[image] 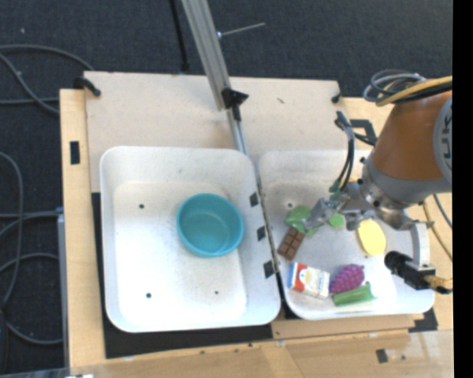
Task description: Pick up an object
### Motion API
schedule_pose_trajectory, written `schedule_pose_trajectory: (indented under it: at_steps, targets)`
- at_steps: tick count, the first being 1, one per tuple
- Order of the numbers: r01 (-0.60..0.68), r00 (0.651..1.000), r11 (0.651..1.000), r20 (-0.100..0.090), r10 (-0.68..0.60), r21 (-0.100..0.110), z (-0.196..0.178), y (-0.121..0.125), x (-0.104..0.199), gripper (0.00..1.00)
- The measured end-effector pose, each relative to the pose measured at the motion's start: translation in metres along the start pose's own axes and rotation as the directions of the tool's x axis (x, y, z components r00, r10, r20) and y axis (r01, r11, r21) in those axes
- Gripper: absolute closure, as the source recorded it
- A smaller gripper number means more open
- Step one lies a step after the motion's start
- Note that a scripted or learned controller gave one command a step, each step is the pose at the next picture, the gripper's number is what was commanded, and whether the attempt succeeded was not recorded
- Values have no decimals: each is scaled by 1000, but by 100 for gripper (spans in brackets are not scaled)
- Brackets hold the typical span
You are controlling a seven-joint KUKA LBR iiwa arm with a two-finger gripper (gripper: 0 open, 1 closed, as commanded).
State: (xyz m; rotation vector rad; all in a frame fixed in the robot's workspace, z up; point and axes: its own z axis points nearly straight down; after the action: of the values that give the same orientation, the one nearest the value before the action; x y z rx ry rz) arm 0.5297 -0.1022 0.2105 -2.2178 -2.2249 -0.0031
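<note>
- Claw [325, 213] is hovering low in the right bin [299, 168] beside a green object [299, 216]; its state cannot be told.
- Nothing is lifted yet; the grasp is remaining.

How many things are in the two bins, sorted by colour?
Teal: 1, bowl
Green: 3, piece by the gripper, small piece, long piece
Yellow: 1, lemon
Brown: 1, bar
Purple: 1, grapes
White-red: 1, carton
Total: 8
</note>
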Motion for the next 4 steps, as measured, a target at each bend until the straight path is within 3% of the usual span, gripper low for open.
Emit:
schedule_pose_trajectory:
  at_steps: [1,3,4]
  targets:
    - [-2,1000,1000,0,2,-1,0,0,0,0]
    - [-5,1000,1000,4,5,2,111,-8,2,0]
    - [-10,1000,1000,0,10,-3,98,-6,3,100]
